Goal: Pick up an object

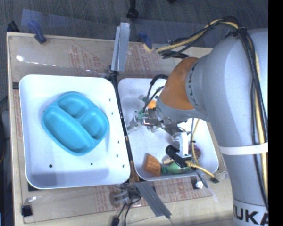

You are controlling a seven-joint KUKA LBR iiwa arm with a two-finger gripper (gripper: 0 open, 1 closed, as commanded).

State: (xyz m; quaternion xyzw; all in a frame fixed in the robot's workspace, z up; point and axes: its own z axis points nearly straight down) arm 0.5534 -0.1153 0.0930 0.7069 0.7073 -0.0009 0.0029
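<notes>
My gripper (140, 117) reaches down into the right bin (132, 91), near its left wall, with the grey arm and its orange band covering much of the bin's middle. A small orange piece (152, 105) and a bit of green show right beside the gripper; whether either is held I cannot tell. At the bin's front lie an orange cone-shaped object (151, 164) and a green object (173, 170). A dark red object (197, 151) peeks out at the right side, partly behind a yellow cable.
The left bin (37, 173) holds a large blue divided plate (75, 121) lying at a slant. A thin ridge between the two bins runs just left of the gripper. The arm's bulk hides the right bin's back right part.
</notes>
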